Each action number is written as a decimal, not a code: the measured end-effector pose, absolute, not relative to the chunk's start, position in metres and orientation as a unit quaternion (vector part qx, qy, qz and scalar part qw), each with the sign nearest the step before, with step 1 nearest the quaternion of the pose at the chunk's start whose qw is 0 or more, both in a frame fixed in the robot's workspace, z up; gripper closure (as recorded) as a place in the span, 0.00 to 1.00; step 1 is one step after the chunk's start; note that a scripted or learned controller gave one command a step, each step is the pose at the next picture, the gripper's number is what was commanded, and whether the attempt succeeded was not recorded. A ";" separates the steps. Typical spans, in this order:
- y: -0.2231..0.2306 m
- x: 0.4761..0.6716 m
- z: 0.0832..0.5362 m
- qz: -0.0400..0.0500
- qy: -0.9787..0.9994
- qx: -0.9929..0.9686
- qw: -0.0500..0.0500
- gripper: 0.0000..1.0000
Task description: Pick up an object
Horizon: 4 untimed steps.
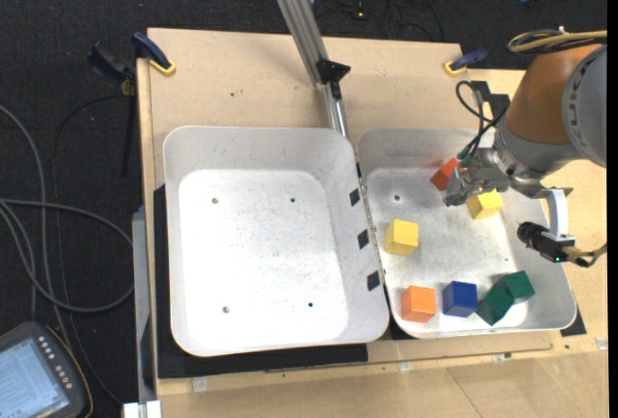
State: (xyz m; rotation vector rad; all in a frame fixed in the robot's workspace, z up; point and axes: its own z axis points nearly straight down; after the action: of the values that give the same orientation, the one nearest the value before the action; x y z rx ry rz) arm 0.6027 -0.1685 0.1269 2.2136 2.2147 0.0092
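Right now your gripper point(463, 186) sits at about two o'clock in the right bin point(386, 155), its tip between a red-orange block point(443, 177) at its nine o'clock and a yellow block point(486, 205) at its four o'clock, close to both, though you cannot tell from this slant how its jaws stand or whether they hold either one. Across the right bin's floor you have another yellow cube point(402, 236) near the centre, and along the six o'clock rim an orange cube point(418, 302), a blue cube point(462, 298) and two green blocks point(506, 295) huddled together. At nine o'clock, the left bin point(253, 233) lies beside it.
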 end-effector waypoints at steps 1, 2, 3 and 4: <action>-0.166 0.605 0.191 0.002 0.708 0.706 0.004 1.00; -0.166 0.606 0.216 0.001 0.708 0.706 0.002 1.00; -0.115 0.604 0.209 0.000 0.710 0.705 -0.001 1.00; -0.053 0.597 0.218 0.001 0.710 0.704 -0.001 1.00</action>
State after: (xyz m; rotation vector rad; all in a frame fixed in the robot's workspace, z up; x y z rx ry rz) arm 0.5969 -0.0526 0.2178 2.2125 2.2331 0.0035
